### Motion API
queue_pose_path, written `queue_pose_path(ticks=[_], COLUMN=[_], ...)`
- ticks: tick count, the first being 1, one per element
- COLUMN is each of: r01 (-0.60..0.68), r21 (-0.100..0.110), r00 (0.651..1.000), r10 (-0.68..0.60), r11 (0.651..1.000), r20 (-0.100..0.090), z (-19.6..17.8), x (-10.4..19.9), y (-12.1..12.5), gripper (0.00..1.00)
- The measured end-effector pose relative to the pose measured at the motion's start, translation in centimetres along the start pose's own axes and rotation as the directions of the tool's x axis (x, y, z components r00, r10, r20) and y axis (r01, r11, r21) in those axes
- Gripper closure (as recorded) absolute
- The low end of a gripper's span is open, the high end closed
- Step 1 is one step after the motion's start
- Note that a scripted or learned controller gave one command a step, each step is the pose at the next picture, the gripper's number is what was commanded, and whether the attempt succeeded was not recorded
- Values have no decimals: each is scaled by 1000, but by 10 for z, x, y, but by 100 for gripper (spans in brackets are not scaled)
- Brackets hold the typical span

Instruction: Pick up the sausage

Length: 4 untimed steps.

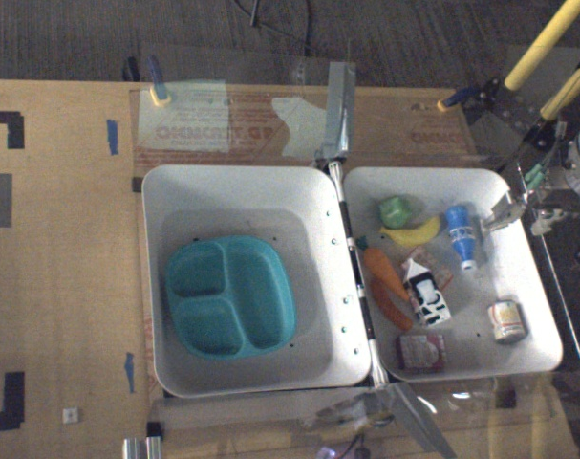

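So the sausage (393,311) is lying in the right bin (543,285), down near its left wall, tucked right under the carrot (385,273) and touching the little black-and-white milk carton (428,295). The gripper (538,194) is well apart from it, up at the bin's upper right edge by the blue bottle (461,237), and honestly it's too blurry there to tell if it's clamped or let go. The left bin (175,194) has the teal divided plate (230,295) sitting in it.
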<state>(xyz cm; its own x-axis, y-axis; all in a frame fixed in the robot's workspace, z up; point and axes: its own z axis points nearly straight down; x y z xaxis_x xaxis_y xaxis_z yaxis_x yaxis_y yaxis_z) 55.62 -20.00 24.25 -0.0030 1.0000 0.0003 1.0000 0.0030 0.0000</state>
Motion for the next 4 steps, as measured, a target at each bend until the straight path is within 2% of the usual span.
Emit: queue_pose_path(ticks=[1,2,3,4], r01=[-85,82,-234,-150], r21=[0,-3,1,-7], r00=[996,997,972,989], r10=[85,-82,234,150], r11=[996,997,972,989], r20=[0,2,0,4], z=[40,23,130,154], x=[52,60,69,100], y=[-77,-76,-77,-76], gripper=[0,0,0,0])
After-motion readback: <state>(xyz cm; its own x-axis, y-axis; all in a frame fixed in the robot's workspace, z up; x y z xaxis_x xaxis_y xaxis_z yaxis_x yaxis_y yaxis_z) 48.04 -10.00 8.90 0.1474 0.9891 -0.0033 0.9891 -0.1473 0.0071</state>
